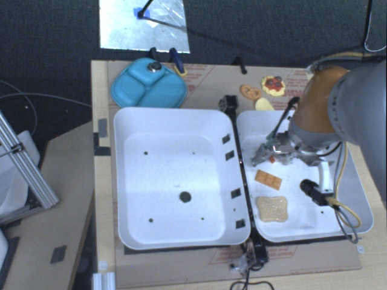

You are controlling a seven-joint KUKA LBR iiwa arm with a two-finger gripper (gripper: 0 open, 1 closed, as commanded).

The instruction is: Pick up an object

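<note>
Right of centre in the frame, the arm leans over the right bin, its gripper low near the bin's left wall; from this slant we cannot tell how the gripper is set, and nothing shows in it. Just below it lies an orange cracker, and lower still a pale slice of toast, both flat on the bin floor. The left bin holds only a small dark disc. A blue tray and three toy foods sit beyond the bins in the upper part of the frame. We judge the cracker the nearest target: the gripper should centre over it, come straight down clear of the wall, and span its short side, since so thin a piece slips easily.
</note>
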